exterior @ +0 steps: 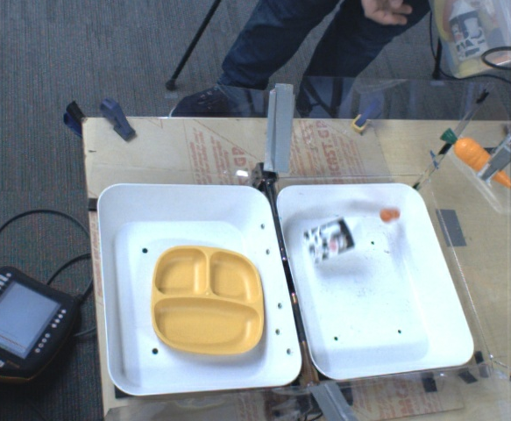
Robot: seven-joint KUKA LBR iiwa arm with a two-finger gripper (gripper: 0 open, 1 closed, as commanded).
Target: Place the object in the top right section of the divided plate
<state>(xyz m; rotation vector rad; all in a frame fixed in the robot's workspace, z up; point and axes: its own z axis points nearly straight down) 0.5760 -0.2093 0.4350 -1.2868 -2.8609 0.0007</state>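
While the left bin point(119, 235) holds the divided plate point(208, 312), the right bin point(386, 323) holds a packet point(330, 238) and orange piece point(389, 215).

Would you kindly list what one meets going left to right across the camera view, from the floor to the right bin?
Teach pendant → left bin → yellow divided plate → blurred black-and-white object → small orange object.

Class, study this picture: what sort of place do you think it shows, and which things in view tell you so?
Probably a robotics lab or test workshop. Two white bins sit side by side on a plywood bench, a handheld control pendant lies on the carpeted floor, and a person stands close behind.
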